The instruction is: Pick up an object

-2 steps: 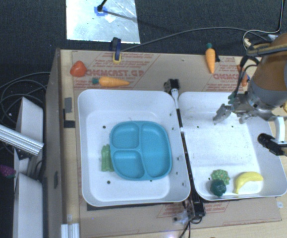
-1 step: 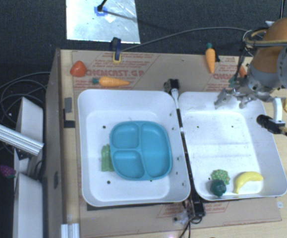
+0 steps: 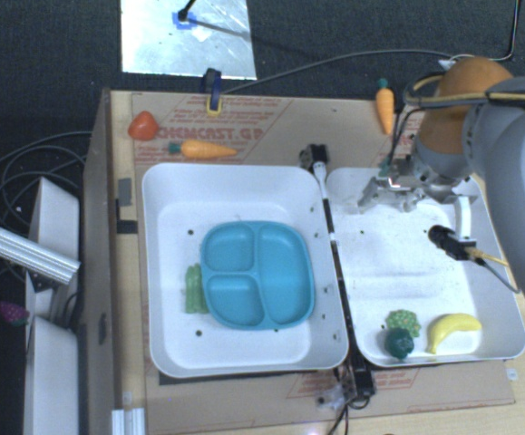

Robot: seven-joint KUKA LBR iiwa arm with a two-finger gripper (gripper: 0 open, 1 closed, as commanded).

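The grey arm with orange band [image 3: 480,107] enters from 3 o'clock, above the right bin's 12 o'clock rim. The left shallow white plastic bin [image 3: 167,207] holds a blue divided plastic plate [image 3: 257,275] at centre; a green toy piece [image 3: 194,290] touches the plate at 9 o'clock. The right white bin [image 3: 398,252] holds, at 6 o'clock, a yellow toy banana [image 3: 451,330], a green broccoli toy [image 3: 403,320] and a dark green round toy [image 3: 398,343]. The gripper [image 3: 391,188] hangs at 12 o'clock; jaw state: cannot tell.
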